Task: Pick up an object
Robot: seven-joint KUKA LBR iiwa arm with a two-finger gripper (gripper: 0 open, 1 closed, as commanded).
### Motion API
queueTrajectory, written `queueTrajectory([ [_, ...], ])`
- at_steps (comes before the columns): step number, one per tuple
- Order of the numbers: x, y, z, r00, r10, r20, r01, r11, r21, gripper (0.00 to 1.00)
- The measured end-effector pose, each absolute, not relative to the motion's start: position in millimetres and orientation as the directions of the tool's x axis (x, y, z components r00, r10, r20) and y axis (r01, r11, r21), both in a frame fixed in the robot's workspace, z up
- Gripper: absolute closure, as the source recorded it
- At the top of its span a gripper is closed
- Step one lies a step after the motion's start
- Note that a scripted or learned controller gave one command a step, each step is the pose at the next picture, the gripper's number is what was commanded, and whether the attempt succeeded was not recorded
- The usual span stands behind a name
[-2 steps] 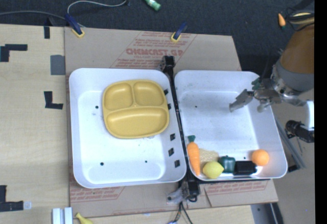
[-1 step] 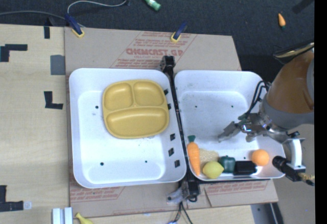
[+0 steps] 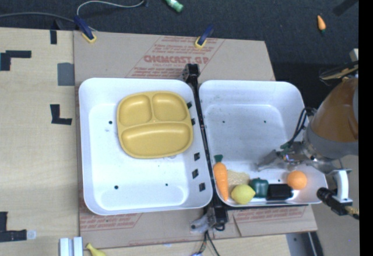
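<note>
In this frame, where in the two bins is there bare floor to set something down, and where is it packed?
Left bin: a bare strip along the near wall, below the yellow plate. Right bin: the far half is bare, up to the divider. Crowded: its near edge, where carrot, lemon, orange ball and the claw sit.

Grey arm [image 3: 333, 145] with orange band, thin metallic end effector [image 3: 269, 160].

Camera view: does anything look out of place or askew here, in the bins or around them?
Two small items lie on the dark floor beyond the bench: a green one and an orange one. In the right bin, everything is crowded along the near wall. The yellow tray sits slightly askew in the left bin.
</note>
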State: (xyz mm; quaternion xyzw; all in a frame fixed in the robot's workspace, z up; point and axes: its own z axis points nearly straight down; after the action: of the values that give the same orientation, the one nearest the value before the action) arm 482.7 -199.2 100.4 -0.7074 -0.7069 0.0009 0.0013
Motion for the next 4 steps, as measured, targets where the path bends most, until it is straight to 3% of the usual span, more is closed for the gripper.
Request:
queueTrajectory([
  [1,483.0,-198,110,0.0,1.0,0.002,1.0,0.0,-0.003,1.0],
  [2,483.8,-113,177,-0.002,1.0,0.001,1.0,0.002,-0.001,1.0],
  [3,483.7,-114,177,-0.001,1.0,0.001,1.0,0.001,-0.001,0.0],
  [4,484.1,-146,89,0.0,1.0,-0.001,1.0,0.0,0.001,0.0],
])
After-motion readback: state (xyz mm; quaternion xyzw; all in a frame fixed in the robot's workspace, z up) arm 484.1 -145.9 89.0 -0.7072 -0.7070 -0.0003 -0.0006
